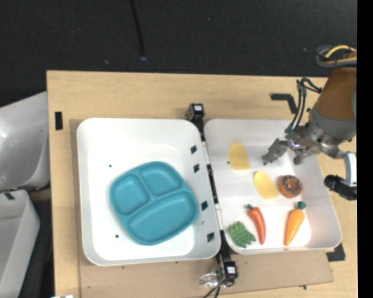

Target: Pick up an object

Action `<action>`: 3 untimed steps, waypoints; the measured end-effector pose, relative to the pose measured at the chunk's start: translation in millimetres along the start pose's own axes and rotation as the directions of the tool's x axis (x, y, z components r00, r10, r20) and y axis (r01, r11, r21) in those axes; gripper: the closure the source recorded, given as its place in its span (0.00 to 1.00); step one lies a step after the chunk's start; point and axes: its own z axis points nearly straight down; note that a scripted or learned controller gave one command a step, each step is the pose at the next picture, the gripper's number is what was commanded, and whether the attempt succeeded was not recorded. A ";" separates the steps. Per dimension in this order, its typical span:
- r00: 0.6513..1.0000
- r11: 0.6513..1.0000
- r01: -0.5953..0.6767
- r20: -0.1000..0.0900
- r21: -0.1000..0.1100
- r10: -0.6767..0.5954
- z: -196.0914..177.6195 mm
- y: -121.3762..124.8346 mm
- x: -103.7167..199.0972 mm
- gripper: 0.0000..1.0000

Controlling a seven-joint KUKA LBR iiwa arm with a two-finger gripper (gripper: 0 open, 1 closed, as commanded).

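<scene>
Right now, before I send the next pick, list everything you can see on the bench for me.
left bin: 1, white, left half of bench
divided plate: 1, blue, three compartments, in left bin
right bin: 1, white, right half of bench
yellow pieces: 2, pale yellow, upper middle of right bin
doughnut: 1, brown, touching the lower yellow piece
red carrot: 1, near front
orange carrot: 1, front right
leafy green: 1, front left corner
tool: 1, grey, fingers spread, over the right bin's far side, holding nothing
</scene>
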 end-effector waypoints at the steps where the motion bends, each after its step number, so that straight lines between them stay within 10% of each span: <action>1: 1.000 1.000 -0.003 0.001 -0.001 0.003 52.6 -0.5 -0.9 0.00; 2: 1.000 1.000 -0.004 0.002 -0.008 0.004 37.8 1.3 -2.3 1.00; 3: 1.000 1.000 0.002 0.002 -0.011 -0.002 -13.7 12.5 -2.7 1.00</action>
